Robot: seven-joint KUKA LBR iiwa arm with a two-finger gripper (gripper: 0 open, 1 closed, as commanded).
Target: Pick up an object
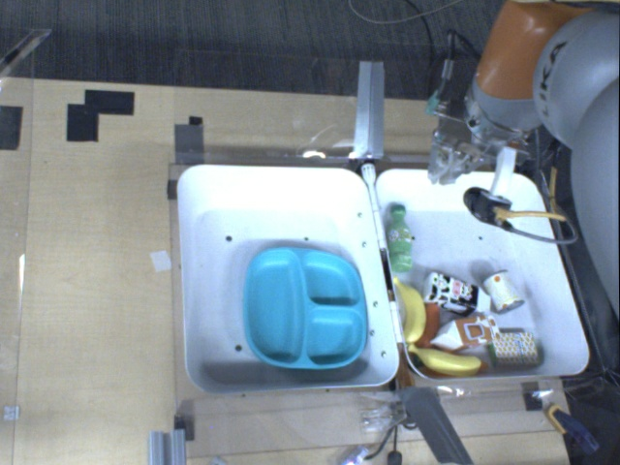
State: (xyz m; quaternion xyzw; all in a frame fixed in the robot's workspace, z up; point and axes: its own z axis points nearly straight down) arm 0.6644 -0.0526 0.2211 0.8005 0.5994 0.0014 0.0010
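I see the gripper (463, 159) up at the back edge of the right bin (542, 223), w/ the grey arm (572, 56) coming in from the right. Can't tell how the tool is set, the view is too blurry there. Nothing sits in it that I can see.

All the stuff to pick is in the right bin. A green bottle (398, 236) lies along the left wall. Two bananas: one banana (412, 310) stands along the wall under the bottle, the other banana (447, 361) lies flat at the front. Btw them is a black & white box (451, 292) and an orange & white carton (471, 334). A small white cup (503, 290) is tipped over near the box. A grey box (513, 349) is at the front right, next to the carton.

Left bin (208, 260) has a blue tray w/ sections (304, 306) in it.
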